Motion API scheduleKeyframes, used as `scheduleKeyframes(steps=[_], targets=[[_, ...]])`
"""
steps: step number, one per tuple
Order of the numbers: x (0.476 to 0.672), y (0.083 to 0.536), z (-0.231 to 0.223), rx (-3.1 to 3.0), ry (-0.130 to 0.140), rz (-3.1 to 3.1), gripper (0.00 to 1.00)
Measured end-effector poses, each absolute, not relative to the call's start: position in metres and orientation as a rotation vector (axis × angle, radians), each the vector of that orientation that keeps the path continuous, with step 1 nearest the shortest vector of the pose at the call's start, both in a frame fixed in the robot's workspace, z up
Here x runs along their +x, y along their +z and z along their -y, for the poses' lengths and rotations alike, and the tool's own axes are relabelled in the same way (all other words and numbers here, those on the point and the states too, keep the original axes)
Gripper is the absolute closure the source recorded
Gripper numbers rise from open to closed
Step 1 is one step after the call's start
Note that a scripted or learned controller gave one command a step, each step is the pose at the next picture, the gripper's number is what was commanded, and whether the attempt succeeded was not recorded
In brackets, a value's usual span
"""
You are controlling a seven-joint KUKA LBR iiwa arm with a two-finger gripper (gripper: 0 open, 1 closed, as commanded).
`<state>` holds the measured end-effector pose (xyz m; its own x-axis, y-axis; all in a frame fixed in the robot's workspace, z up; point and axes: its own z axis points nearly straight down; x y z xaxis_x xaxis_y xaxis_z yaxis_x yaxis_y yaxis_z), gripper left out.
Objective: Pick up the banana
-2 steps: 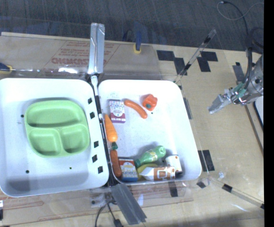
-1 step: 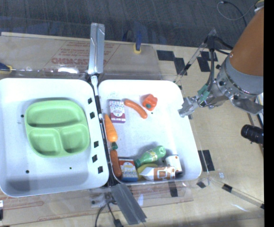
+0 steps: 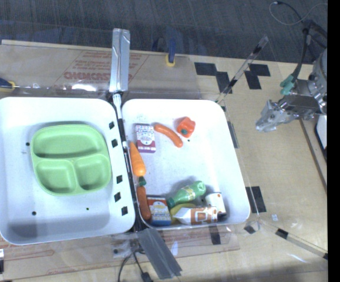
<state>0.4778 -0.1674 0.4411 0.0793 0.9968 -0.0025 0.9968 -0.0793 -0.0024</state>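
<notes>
My gripper (image 3: 271, 117) hangs over the bare bench to the right of the right bin (image 3: 228, 157), outside its wall and apart from everything in it. A pile lies at that bin's front edge: a green bottle (image 3: 190, 191) rests on a pale yellow shape (image 3: 178, 202), which is mostly covered, so I cannot tell if it is the banana. Around it are a white and orange carton (image 3: 198, 215), a small can (image 3: 216, 202) and a red and blue box (image 3: 158, 211).
Further back in the right bin lie a red box (image 3: 145, 137), an orange sausage (image 3: 168, 134), an orange pepper (image 3: 185, 126) and a carrot (image 3: 137, 160) along the left wall. A green divided plate (image 3: 71, 158) sits in the left bin (image 3: 11, 216).
</notes>
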Motion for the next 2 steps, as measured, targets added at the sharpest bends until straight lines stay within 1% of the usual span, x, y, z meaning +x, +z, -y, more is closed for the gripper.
scheduleKeyframes(steps=[1,2], targets=[[0.487,0.407,0.133,-2.202,0.008,2.237,1.00],[0.477,0.441,0.211,-2.184,0.006,2.256,1.00]])
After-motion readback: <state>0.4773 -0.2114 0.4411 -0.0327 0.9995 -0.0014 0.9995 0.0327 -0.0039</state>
